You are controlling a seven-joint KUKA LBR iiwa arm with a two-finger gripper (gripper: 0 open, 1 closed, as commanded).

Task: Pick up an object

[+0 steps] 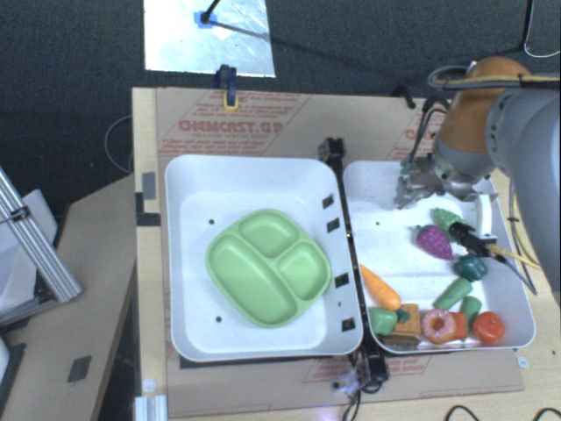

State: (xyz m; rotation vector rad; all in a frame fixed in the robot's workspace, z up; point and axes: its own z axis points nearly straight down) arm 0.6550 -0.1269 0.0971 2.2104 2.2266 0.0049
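My gripper [410,191] hangs over the back left part of the right bin [377,182], above bare white floor, and nothing shows in it. The nearest toy is a bunch of purple grapes [434,240], down and to the right of it, with a green leafy piece [445,217] just behind. An orange carrot [380,287] lies by the bin's left wall. Along the front edge sit a pink donut [436,324], a red tomato [488,325], a brown biscuit [406,327] and a green pear half [382,321].
The left bin [193,191] holds a green divided plate [267,267]. A green pod [452,292] and a teal piece [471,267] lie at the right bin's right side. A black divider [344,226] runs between the bins.
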